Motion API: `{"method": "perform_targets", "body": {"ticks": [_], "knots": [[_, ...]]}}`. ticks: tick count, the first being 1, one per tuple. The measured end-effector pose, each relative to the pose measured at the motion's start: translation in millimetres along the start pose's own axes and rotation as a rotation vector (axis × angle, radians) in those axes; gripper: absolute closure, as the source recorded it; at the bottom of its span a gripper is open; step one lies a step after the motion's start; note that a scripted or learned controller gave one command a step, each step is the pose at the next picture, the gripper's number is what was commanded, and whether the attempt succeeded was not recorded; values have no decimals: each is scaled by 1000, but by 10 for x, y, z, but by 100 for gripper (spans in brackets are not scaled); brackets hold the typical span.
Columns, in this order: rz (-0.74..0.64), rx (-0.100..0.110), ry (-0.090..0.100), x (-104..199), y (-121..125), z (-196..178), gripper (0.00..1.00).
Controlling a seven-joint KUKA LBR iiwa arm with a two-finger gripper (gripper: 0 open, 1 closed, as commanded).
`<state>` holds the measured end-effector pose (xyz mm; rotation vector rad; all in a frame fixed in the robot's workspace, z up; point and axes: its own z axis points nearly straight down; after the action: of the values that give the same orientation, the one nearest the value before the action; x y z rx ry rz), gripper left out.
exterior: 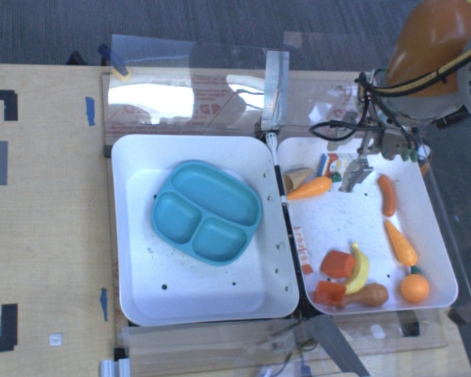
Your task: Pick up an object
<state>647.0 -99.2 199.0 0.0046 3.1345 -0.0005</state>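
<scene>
My gripper (353, 177) hangs over the far part of the right bin (439, 242), with its fingers spread and nothing between them. Just left of it lies an orange carrot (308, 188) beside a tan cone-shaped piece (297, 177), and a small blue and white item (330, 164) lies behind it. A red sausage (388, 195) is to the right of the gripper. Further forward are a second carrot (402, 243), an orange (414, 287), a yellow banana (360, 268), two red blocks (337, 263) and a brown piece (369, 294).
The left bin (141, 289) holds a blue divided plate (207, 211). A clear plastic sheet (188, 85) and a metal bracket (275, 89) stand behind the bins. The arm's orange band (428, 34) and cables (377, 120) overhang the right bin's far corner.
</scene>
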Motion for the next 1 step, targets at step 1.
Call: {"method": "perform_targets", "body": {"ticks": [1], "knots": [[54, -1, 7, 138, -103, 1053, 0]]}}
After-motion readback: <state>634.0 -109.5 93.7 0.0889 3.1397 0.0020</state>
